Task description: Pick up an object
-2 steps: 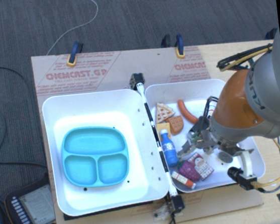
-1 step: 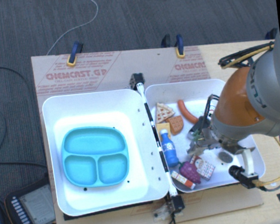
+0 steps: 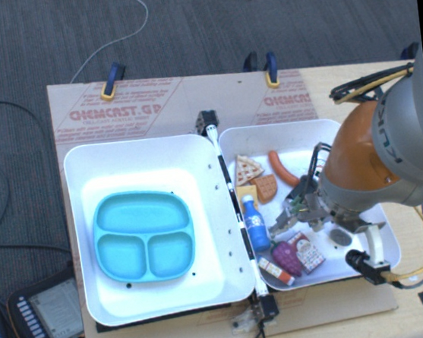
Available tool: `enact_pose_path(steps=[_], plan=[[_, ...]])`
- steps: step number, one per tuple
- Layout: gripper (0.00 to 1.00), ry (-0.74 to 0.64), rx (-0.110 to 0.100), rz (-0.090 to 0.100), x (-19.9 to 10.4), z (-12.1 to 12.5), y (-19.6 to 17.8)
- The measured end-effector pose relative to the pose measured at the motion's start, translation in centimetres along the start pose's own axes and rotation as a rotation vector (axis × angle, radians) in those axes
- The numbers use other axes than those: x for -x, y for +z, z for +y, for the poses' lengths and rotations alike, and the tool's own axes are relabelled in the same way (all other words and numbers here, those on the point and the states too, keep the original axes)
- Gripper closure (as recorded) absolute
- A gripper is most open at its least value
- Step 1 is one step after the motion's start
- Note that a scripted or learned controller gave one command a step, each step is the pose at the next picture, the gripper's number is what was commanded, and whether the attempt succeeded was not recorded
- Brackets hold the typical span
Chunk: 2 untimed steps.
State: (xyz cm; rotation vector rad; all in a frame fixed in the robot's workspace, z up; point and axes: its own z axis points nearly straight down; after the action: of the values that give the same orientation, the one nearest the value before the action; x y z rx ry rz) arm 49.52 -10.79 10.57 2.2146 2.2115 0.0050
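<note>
Down at the near edge of your right bin (image 3: 299, 132), a purple grape bunch (image 3: 286, 255) sits touching a small house-shaped toy (image 3: 309, 253) with a red-tipped tube (image 3: 274, 271) just beside them, and the blue bottle (image 3: 255, 224) lies along the divider, long axis running near to far, white cap toward the far end. Your gripper (image 3: 299, 212) hovers just right of that bottle and above the grapes, nothing visibly between its fingers, though open or clenched I cannot tell. Farther back lie a cookie (image 3: 266, 187), a hot dog (image 3: 282, 167) and a pizza slice (image 3: 247, 169), while the left bin (image 3: 88, 164) holds a blue three-compartment plate (image 3: 144, 234).
</note>
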Motion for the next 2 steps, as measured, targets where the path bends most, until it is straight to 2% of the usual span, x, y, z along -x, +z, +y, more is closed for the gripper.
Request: enact_pose_path(steps=[1,2], plan=[[1.0,-0.001,-0.001,0.001,-0.05,0.08,-0.85],[0.0,-0.001,-0.001,0.001,-0.05,0.07,-0.84]])
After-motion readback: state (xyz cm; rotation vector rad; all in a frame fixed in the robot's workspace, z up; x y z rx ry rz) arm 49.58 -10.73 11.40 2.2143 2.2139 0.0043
